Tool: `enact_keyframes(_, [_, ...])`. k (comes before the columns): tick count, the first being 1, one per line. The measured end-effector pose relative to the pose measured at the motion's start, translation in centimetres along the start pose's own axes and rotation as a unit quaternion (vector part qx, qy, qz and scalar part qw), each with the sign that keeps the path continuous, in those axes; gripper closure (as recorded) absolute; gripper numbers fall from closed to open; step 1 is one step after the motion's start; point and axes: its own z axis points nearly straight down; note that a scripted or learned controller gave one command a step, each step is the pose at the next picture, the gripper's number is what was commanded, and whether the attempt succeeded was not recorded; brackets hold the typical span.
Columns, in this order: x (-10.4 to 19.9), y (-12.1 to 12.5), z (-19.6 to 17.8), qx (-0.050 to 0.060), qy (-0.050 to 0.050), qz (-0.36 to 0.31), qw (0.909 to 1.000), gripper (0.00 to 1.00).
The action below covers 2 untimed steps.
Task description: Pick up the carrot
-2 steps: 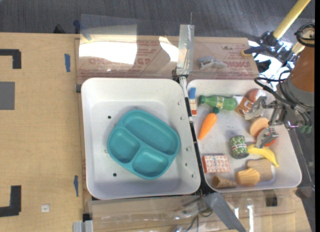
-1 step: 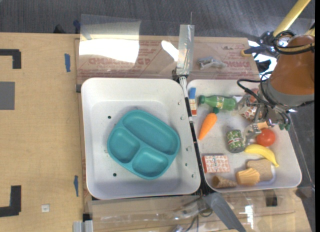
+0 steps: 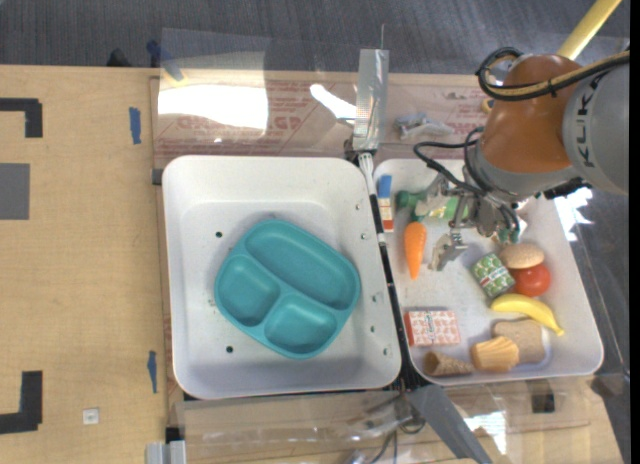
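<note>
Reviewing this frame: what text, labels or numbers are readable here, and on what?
"KU", white letters on the grey arm at the right edge, cut off by the frame.
Red print on the clear sheet behind the bins: too blurred to read.
Red patterned box in the right bin: print too small to read.
Green packet: markings too small to read.
Carrot, teal tray: no text.

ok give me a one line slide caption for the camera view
End effector poised beside the carrot in the right bin of toy food; teal tray in the left bin.
</note>
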Motion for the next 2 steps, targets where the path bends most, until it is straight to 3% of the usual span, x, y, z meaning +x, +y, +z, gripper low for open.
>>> enact_keyframes(1, [4.0, 0.0, 1.6, 0.000, 0.010, 0.047, 0.9989, 0.00])
enact_keyframes(2, [3.6, 0.1, 0.6, 0.000, 0.005, 0.044, 0.9990, 1.00])
